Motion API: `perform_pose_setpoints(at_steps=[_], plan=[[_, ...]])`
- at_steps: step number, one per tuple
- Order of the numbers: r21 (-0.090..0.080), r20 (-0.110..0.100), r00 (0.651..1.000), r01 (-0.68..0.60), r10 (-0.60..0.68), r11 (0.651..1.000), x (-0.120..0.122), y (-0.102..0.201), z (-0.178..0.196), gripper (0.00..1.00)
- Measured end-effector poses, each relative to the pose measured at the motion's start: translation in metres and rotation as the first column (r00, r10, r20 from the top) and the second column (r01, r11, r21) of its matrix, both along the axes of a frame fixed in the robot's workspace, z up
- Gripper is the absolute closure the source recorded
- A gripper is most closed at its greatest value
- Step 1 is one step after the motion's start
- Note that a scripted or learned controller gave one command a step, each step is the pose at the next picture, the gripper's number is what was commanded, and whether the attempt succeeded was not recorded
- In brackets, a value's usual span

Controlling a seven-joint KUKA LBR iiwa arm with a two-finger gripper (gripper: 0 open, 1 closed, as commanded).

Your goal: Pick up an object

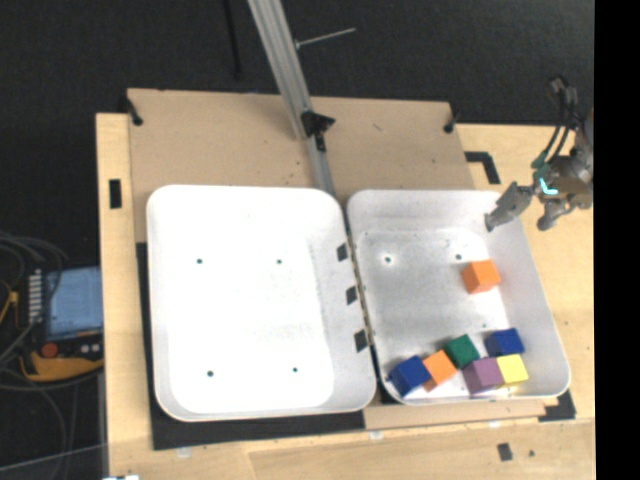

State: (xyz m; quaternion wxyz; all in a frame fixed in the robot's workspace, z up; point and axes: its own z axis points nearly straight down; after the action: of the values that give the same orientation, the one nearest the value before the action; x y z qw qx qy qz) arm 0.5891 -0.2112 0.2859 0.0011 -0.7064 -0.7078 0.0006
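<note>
End effector (pixel 530 208): positioned at the far right corner of the right bin (pixel 420 218), above the rim. Two fingers spread apart, nothing between them.

Candidate object: orange cube (pixel 481 276), resting alone on the floor of the right bin, near its right wall, well apart from the other pieces and nearest to the end effector.

Remaining pieces: clustered along the near edge of the right bin. Blue cube (pixel 409 374), second orange cube (pixel 439 367), green cube (pixel 461 351), purple cube (pixel 484 375), yellow cube (pixel 513 369) and dark blue cube (pixel 505 343), most touching or just beside a neighbour.

Left bin (pixel 250 298): shallow, white, rounded corners, matte floor with small dark dots.

Handling estimate: probably light and rigid, likely wood or hard plastic. Flat parallel faces, crisp edges, no visible gloss. Low risk of crushing; moderate risk of sliding on the smooth bin floor if nudged off-centre.

Grip recommendation: close on two opposite vertical faces of the lone orange cube, fingers square to the faces, centred at mid-height. Clustered cubes less suitable, finger clearance being blocked by neighbours.

Counter (pixel 300 438): pale wood-coloured board.
</note>
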Motion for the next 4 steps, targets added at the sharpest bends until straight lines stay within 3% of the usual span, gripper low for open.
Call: perform_pose_setpoints(at_steps=[1,3,4], plan=[[-0.003,0.004,1.000,-0.002,0.002,1.000,0.001,0.000,0.003,0.00],[-0.003,0.000,1.000,0.001,-0.001,1.000,0.000,0.004,-0.108,0.00],[-0.013,0.015,1.000,0.006,-0.006,1.000,0.004,-0.001,-0.162,0.00]])
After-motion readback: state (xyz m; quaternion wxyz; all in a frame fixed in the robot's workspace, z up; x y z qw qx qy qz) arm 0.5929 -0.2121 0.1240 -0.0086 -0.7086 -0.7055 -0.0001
